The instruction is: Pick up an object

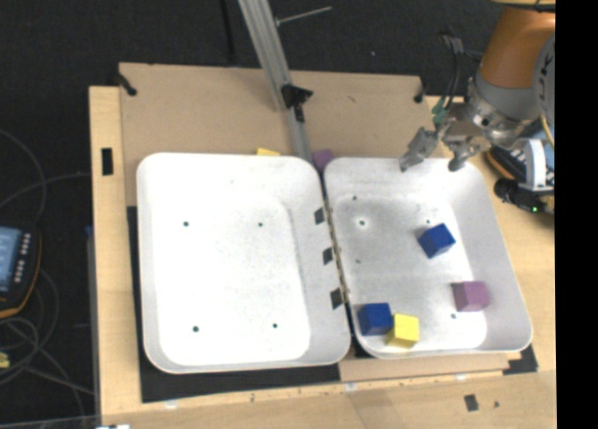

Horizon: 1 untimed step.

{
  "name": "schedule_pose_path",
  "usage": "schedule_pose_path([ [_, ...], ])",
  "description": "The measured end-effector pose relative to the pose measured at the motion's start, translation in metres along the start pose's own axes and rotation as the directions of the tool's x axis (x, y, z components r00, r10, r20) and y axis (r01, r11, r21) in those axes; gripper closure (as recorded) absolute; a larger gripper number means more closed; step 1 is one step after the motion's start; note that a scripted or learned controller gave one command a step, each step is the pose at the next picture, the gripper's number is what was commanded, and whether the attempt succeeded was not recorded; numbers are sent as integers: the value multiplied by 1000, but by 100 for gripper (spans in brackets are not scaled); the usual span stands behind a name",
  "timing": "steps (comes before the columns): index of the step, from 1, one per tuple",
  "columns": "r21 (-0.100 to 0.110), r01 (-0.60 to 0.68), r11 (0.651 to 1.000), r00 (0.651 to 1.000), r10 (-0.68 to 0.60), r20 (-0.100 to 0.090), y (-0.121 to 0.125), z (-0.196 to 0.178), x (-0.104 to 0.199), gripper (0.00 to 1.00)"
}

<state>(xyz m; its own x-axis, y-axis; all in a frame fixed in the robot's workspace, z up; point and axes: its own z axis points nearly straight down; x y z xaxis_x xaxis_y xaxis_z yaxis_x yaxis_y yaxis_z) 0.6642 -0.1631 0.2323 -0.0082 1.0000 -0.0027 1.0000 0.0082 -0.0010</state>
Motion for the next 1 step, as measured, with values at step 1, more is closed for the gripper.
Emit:
schedule_pose_path([
  [1, 6, -10, 1000, 1000, 10, -2, -45, 131, -34, 0],
])
